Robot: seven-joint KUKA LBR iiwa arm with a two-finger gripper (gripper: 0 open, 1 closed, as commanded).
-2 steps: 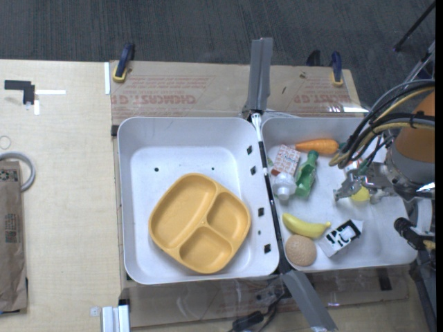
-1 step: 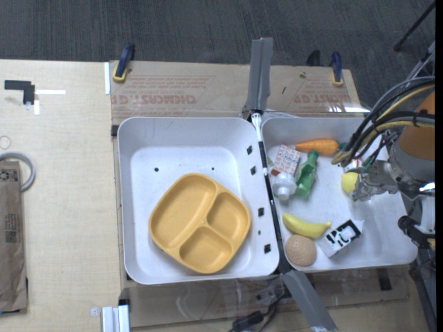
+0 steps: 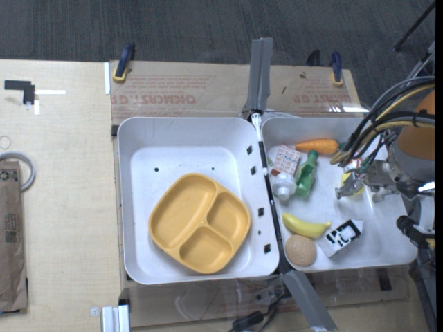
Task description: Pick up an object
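White plastic bins sit side by side; the right bin (image 3: pixel 387 258) holds a banana (image 3: pixel 305 225), carrot (image 3: pixel 317 145), green bottle (image 3: pixel 306 174) and a few other pieces, all lying loose. Over its right side hangs the gripper (image 3: pixel 354 183); whether it is open I cannot tell. Nothing looks lifted, so the pick seems undone.

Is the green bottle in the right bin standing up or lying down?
Lying down. The green bottle lies on the right bin floor, its length running along it, beside the carrot.
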